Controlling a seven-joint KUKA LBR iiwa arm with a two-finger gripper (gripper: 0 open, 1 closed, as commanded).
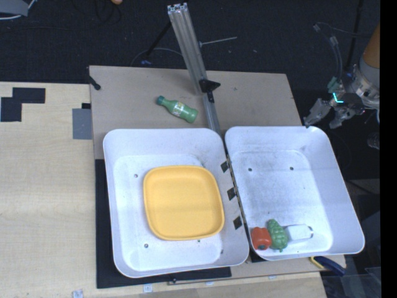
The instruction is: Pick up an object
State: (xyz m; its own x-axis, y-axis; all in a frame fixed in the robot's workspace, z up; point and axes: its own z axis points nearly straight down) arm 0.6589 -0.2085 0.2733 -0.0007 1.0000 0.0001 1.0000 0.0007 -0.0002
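Open floor of right bin (279, 179)

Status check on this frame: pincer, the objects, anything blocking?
Pincer off the right bin's far right corner, nothing held. Red, green and white items clustered in that bin's near edge. Yellow plate in left bin. No obstruction.

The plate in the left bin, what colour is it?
Yellow; the plate shows plainly in the camera view.
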